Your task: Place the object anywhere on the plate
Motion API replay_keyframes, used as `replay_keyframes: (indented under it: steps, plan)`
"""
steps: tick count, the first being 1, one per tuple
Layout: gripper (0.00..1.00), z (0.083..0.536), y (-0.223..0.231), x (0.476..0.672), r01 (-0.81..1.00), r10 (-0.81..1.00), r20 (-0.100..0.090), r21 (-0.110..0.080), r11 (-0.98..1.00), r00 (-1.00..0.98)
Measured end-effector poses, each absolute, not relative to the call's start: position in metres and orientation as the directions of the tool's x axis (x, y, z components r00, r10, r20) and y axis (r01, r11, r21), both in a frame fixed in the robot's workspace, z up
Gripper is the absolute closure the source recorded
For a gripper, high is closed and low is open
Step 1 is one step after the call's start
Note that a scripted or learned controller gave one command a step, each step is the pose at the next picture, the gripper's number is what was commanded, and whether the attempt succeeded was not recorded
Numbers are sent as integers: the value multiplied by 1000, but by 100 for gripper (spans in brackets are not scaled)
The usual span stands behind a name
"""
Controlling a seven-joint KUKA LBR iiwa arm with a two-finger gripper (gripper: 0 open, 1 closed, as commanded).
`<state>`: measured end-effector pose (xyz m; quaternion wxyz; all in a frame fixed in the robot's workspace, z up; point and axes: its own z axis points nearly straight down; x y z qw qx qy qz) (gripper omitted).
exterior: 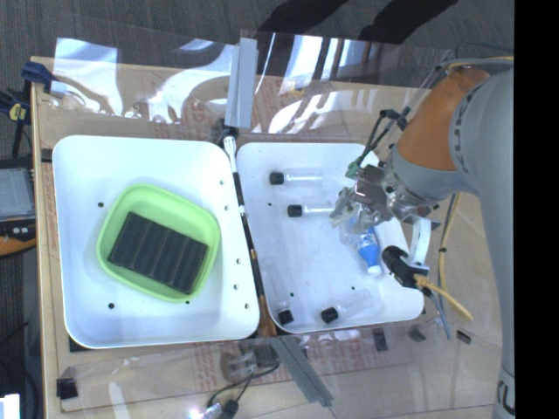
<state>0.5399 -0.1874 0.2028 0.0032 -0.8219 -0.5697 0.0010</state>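
Two bins sit side by side on the table. The left bin holds a plate carrying a ridged insert. The right bin holds small tubes, with the hand over its right side.

Grey arm, orange wrist band, black cables, metallic tool.

A pale wooden surface sits on dark grey carpeted floor. Clear plastic sheeting along the surface's far edge catches bright glare. A grey metal bar stands upright at that far edge.
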Motion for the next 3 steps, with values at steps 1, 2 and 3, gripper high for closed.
replay_keyframes:
  steps: [1, 2, 3]
  plan:
    - [100, 215, -130, 557, 967, 967, 0, -4, -254, 254]
    - [100, 204, -88, 581, 979, 979, 0, -3, -202, 202]
    - [100, 191, -12, 616, 999, 999, 0, -1, 45, -45]
